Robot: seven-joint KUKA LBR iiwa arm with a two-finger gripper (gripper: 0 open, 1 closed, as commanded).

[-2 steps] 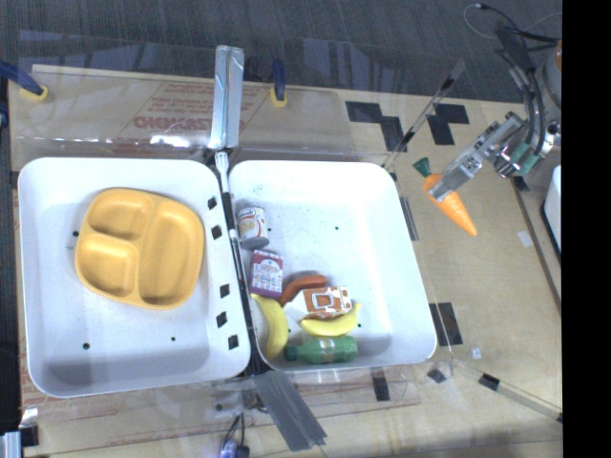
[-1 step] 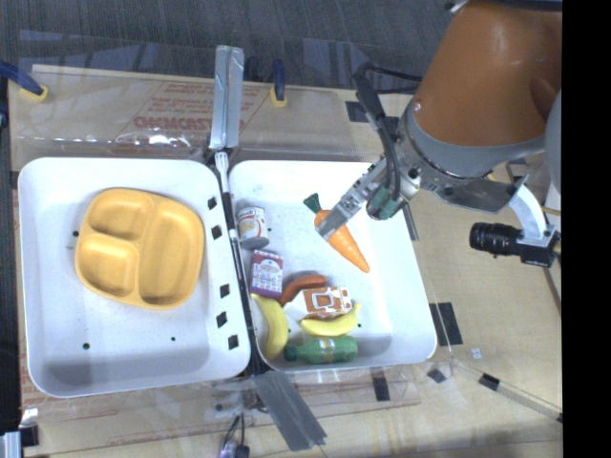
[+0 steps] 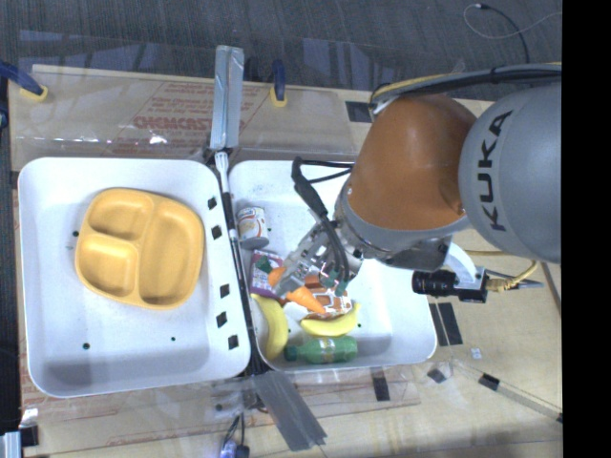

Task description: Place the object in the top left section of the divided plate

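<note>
A yellow divided plate (image 3: pixel 140 246) lies in the left bin (image 3: pixel 57 351), with nothing in its sections. My gripper (image 3: pixel 310 263) hangs low in the right bin (image 3: pixel 410 337), right over a heap of toy food. Its tip sits next to an orange carrot-like piece (image 3: pixel 304 297) and a purple packet (image 3: pixel 263 273). The arm's orange band and grey body hide the bin's right part. The heap makes the tip hard to read.
The heap also holds a small can (image 3: pixel 251 225), two yellow bananas (image 3: pixel 272 326) (image 3: pixel 329 326) and a green bottle (image 3: pixel 322 349). A black-marked divider wall (image 3: pixel 227 275) runs between the bins. Cables lie on the bench at the right.
</note>
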